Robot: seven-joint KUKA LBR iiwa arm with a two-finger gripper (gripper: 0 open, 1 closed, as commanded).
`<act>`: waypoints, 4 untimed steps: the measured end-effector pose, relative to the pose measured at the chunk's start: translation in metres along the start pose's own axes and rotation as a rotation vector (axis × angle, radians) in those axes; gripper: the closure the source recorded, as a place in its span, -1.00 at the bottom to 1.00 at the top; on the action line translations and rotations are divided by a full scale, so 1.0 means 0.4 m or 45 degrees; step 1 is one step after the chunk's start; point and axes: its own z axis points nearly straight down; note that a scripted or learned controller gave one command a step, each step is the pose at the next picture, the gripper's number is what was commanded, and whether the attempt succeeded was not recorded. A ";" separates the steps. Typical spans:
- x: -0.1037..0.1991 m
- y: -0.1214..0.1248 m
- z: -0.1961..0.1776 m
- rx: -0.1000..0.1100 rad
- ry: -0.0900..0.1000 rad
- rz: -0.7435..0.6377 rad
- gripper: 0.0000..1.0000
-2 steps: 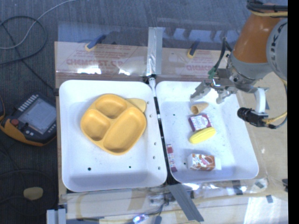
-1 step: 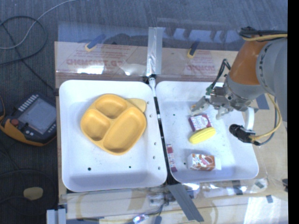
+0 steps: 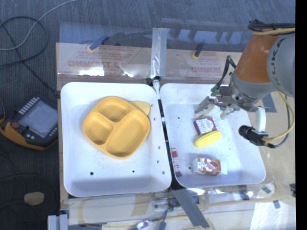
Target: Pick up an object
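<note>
In the right bin [image 3: 249, 171] lie a small purple-and-white packet [image 3: 205, 125], a yellow corn cob [image 3: 208, 138] just below it, and a red-and-white packet [image 3: 207, 166] near the front. A thin red item [image 3: 174, 160] rests against the bin's left wall. My gripper [image 3: 214, 109] hangs over the upper middle of this bin, just above the purple packet, open with nothing between its fingers. The left bin [image 3: 76, 176] holds a yellow three-part plate [image 3: 116, 126] with a pale yellow piece [image 3: 142, 107] tucked behind its upper right edge.
The grey arm with its orange band [image 3: 256, 56] comes in from the right over the right bin's far corner. A black cable end [image 3: 249, 133] hangs by the bin's right side. A handheld pendant [image 3: 31, 123] lies on the floor at the left.
</note>
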 end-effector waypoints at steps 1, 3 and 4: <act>-0.067 -0.006 0.211 -0.024 0.000 0.014 -1.00; -0.020 -0.042 -0.041 0.000 0.005 -0.012 1.00; -0.020 -0.042 -0.040 0.001 0.006 -0.012 -1.00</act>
